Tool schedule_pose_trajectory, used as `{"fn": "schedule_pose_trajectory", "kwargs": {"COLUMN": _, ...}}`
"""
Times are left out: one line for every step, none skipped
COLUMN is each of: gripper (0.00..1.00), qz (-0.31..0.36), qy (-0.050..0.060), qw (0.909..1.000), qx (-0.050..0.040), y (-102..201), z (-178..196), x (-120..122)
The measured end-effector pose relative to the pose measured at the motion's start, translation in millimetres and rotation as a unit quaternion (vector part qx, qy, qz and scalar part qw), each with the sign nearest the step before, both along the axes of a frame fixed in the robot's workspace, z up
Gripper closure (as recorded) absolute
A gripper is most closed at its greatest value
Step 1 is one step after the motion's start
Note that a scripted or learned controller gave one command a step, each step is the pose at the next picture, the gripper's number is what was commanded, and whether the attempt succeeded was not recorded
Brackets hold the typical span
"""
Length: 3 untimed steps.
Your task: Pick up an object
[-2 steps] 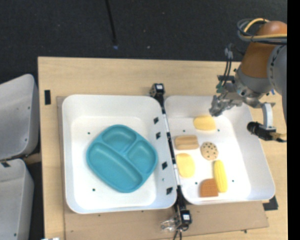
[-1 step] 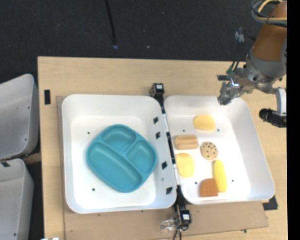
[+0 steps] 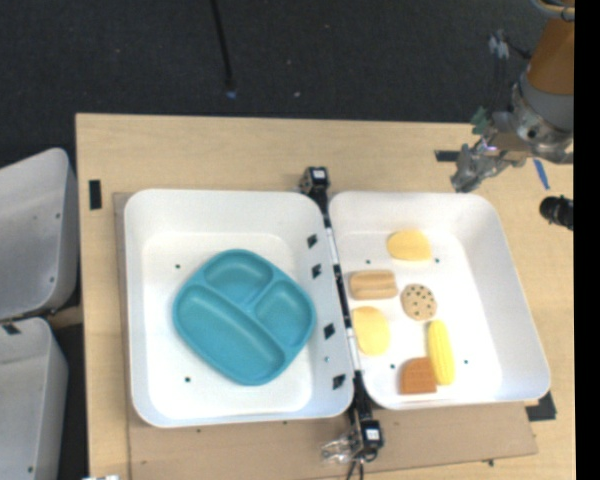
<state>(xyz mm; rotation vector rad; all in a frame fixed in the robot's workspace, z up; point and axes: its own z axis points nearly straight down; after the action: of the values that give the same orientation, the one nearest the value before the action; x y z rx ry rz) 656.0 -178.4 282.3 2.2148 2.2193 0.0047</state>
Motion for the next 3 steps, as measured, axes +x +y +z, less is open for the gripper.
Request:
{"fn": "schedule_pose_trajectory", "kwargs": {"gripper": 1.00, "qz": 0.001, "qy": 0.002, "qw": 1.0000, "qx": 0.0008, "y": 48, "z": 5, "x": -18}}
{"fn": "schedule_pose_trajectory", "kwargs": {"gripper": 1.00, "qz": 0.002, "qy": 0.003, "qw": 1.0000, "qx": 0.0015, "y": 100, "z": 5, "x": -33}}
{"fn": "schedule_pose_trajectory", "kwargs": {"gripper": 1.00, "qz": 0.002, "qy": 0.004, "qw": 1.0000, "qx": 0.0016, "y": 152, "z": -13, "x": -54}}
